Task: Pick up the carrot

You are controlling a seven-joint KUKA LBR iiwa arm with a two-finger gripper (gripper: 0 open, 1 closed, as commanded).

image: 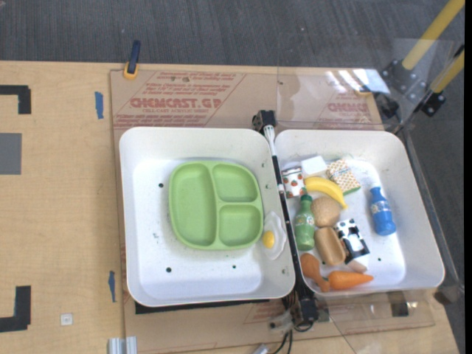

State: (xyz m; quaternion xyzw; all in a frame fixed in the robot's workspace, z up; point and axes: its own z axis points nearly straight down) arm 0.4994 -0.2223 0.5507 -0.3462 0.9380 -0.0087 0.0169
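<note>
from my feed the carrot (350, 279) is lying flat in the right bin (413, 198), at the near wall with its tip pointing right, just beside a reddish-orange piece (311, 268) and just below a brown bun (330, 245). a banana (326, 190), green bottle (304, 223) and blue bottle (381, 211) sit further back, and the left bin (144, 220) has a green divided plate (216, 205). can't tell what state the gripper's in.

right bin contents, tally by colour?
Orange: 2, carrot and a second orange piece
Yellow: 1, banana
Green: 1, bottle
Blue: 1, bottle
Brown: 2, bread-like pieces
Other or mixed: 4
Total: 11
</note>
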